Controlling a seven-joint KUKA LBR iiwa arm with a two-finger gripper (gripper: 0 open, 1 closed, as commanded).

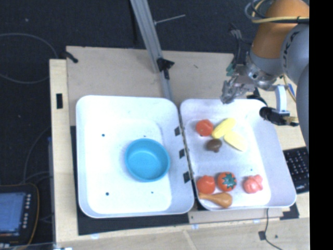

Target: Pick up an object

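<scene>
camera view: the grey arm comes in from the right with its orange band (276, 33) high in the corner, and its claw (229, 95) hangs over the far rim of the right bin (276, 155), just above the white edge. the claw is small and dark against the tabletop (114, 72), and whether it is spread or pressed together cannot be told from here; nothing shows between its tips.

the right bin carries all the toy food. near its far end lies a red tomato-like piece (204, 127), and just beside it on the right a yellow banana (223, 127) that touches a pale yellow wedge (237, 139), perhaps a lemon slice. a small brown round piece (214, 145) sits just below the banana. along the near edge there is a second red round piece (206, 184), next to it a red tomato with a green top (226, 180), and further right a pink-red piece (252, 184). an orange-tan piece shaped like a pear or squash (217, 199) lies on its side at the near rim, touching the red pieces above it.

the left bin (93, 139) holds a blue bowl (147, 160), upright, near its middle. a grey metal pole (148, 35) slants across the tabletop behind the bins. a black keyboard (297, 168) lies at the right edge, beside the right bin.
</scene>
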